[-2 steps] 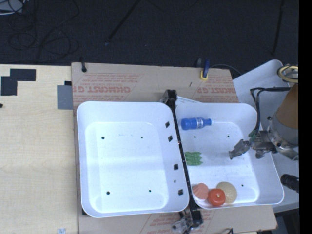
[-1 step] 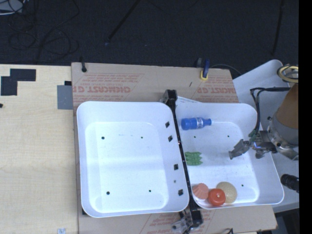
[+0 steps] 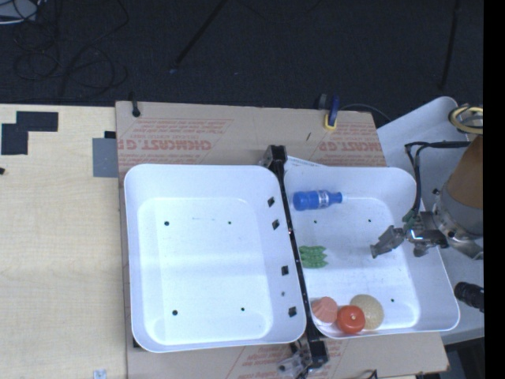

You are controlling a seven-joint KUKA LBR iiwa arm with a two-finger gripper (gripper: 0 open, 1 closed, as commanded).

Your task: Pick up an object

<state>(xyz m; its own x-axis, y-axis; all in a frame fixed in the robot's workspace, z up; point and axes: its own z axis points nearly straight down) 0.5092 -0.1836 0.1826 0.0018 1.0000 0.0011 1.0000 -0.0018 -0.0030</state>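
My gripper (image 3: 388, 242) hangs over the right side of the right bin (image 3: 402, 181), reaching in from the right edge of the camera view. No object is visible in it. A blue bottle (image 3: 317, 200) lies on its side at the far end of that bin, up and left of the gripper. A small green object (image 3: 312, 257) rests near the bin's left wall, level with the gripper. At the near end sit a pink round piece (image 3: 323, 309), a red ball (image 3: 350, 318) and a tan ball (image 3: 368, 309), close together.
The left bin (image 3: 203, 255) stands beside the right one, with a black divider strip (image 3: 289, 247) between them. Both bins rest on cardboard (image 3: 189, 136). Cables and the arm's body (image 3: 465, 204) crowd the right edge.
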